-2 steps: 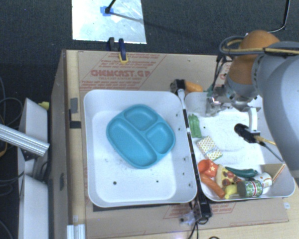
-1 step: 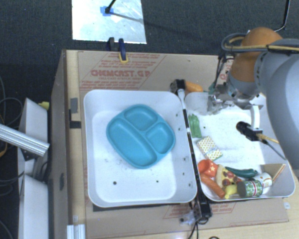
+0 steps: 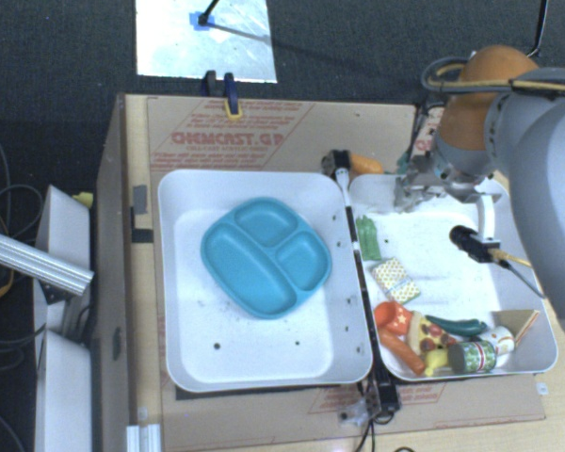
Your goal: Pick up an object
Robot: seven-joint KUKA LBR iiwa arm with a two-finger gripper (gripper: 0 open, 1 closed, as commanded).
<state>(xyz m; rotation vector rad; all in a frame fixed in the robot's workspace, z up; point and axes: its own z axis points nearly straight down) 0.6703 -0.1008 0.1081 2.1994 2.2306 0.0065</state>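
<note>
Hovering at the right bin's (image 3: 546, 351) far corner, the pincer (image 3: 416, 194), state unclear, sits well apart from the toys (image 3: 433, 337).

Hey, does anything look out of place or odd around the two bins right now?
One small orange item lies outside the bins, on the bench behind the right bin. The blue divided plate sits askew in the left bin.
</note>
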